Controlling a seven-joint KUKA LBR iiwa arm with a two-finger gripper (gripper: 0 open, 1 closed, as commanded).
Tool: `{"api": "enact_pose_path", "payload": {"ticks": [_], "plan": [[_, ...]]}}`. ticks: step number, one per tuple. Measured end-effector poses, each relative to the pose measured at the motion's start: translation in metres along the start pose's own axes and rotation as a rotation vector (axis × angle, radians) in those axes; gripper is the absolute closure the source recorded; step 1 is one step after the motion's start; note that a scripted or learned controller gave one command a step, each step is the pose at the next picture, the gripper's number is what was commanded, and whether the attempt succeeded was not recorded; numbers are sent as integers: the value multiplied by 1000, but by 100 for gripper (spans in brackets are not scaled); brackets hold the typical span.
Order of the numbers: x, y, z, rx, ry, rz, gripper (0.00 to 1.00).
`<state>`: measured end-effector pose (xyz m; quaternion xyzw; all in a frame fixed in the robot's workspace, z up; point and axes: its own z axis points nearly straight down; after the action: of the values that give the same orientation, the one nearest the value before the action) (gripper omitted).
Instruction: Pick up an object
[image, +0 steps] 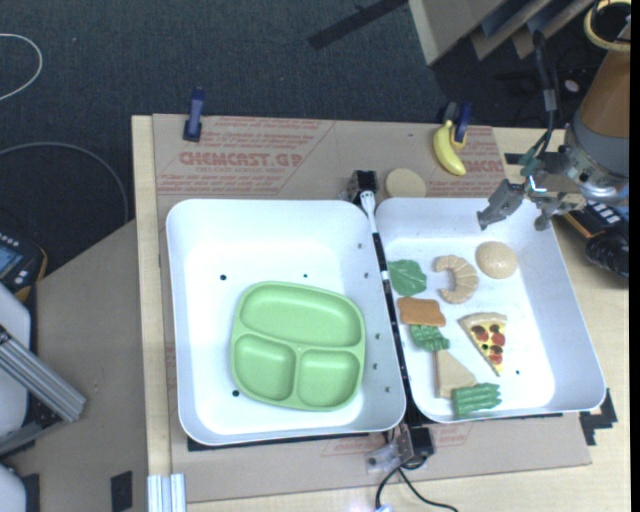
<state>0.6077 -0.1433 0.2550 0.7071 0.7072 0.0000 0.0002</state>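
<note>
- Bins sit side by side on the bench: the left bin (200, 300) bears a green divided tray (297, 344); the right bin (560, 300) bears the toy foods.
- Arm (610, 110) reaches in from the upper right, wrist tilted down toward the right bin's far edge.
- Gripper (522, 205) hovers above that bin's upper rim, fingers spread with nothing between them.
- Croissant (458, 277) lies below the gripper, curved, its long axis running up and down.
- Pizza slice (486, 336) points toward the lower right.
- Round bun (496, 259) lies just right of the croissant, nearest the gripper.
- Banana (449, 150) lies outside the bins, on the board.
</note>
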Motion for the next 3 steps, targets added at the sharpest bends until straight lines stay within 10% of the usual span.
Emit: {"api": "enact_pose_path", "payload": {"ticks": [1,2,3], "plan": [[40,-66,137,19,6,0,0],[28,-118,48,-4,-1,3,0],[-5,-129,61,3,2,3,0]]}}
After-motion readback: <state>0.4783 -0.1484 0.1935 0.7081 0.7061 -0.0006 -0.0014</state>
